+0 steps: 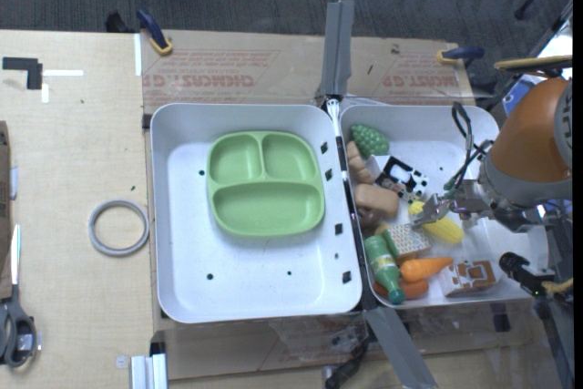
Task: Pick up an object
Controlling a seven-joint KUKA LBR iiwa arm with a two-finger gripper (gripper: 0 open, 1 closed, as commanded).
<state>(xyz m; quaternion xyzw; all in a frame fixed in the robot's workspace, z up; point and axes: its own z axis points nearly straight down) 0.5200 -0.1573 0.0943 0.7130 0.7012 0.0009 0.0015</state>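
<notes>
Orange-banded arm [537, 141] looms closest, over right bin [428, 116]. Gripper [435, 210] sits low just left of yellow corn toy [444, 230], touching it; finger gap honestly unreadable. Green divided plate [266, 183] well left, other bin.

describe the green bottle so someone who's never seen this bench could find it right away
Look in the right-hand white bin, where small toys are piled along its left wall. Near the front left corner lies the green bottle, on its side beside an orange carrot. It alone is smooth and cylindrical with a red band; the other green thing, at the back, is bumpy.
</notes>
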